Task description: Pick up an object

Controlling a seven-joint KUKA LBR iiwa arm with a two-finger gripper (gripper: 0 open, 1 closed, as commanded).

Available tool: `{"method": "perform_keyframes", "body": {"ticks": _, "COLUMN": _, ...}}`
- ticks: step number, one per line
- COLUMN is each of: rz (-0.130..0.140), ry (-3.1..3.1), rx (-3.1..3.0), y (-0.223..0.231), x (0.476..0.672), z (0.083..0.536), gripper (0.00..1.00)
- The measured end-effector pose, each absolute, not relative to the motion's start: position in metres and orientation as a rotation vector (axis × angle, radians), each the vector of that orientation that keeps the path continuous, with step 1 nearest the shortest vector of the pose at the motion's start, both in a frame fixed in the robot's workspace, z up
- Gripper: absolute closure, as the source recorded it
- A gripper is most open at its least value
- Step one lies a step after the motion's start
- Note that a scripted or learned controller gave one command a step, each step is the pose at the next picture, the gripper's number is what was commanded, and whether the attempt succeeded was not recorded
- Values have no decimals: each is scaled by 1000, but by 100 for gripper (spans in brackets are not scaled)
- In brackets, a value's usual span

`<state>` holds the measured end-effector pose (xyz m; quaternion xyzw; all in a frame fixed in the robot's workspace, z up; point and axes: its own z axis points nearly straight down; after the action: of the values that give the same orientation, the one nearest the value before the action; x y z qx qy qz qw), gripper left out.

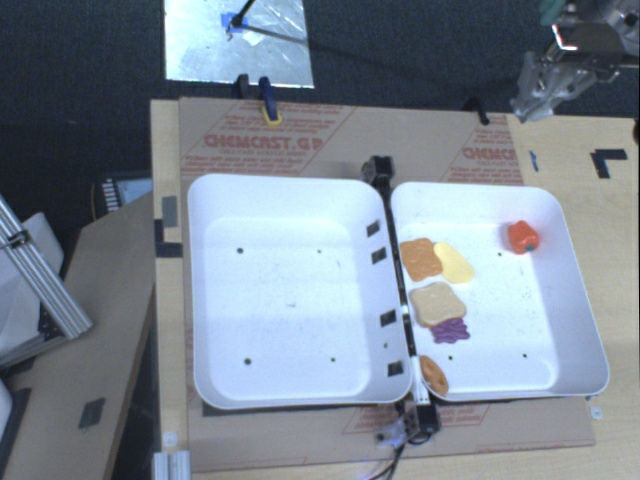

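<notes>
Both bins (290,218) look like smooth white plastic, slight sheen. Desk (620,198) looks like matt light wood; printed brown cardboard sheet (300,133) under the bins. Foil-like plate (235,28) up top: crinkled, shiny metal. Floor (70,68) dark, matt, carpet-like weave. Toy foods look like plastic: red pepper (521,236) glossy, toast slice (437,303) matt. End effector (545,88) grey metal.

Looks like robotics lab from my end. Plywood bench (120,298) with printed cardboard sheet (300,133) under two white bins (290,193), aluminium extrusion frame (40,288) at left, dark carpet (80,58), foil-like square (237,26) taped on floor.
</notes>
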<state>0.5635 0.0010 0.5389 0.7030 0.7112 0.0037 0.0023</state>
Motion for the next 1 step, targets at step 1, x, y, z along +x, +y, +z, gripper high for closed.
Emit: {"method": "perform_keyframes", "body": {"ticks": 1, "rz": 6, "ry": 2236, "rx": 2207, "y": 82, "x": 593, "z": 534, "gripper": 100}}
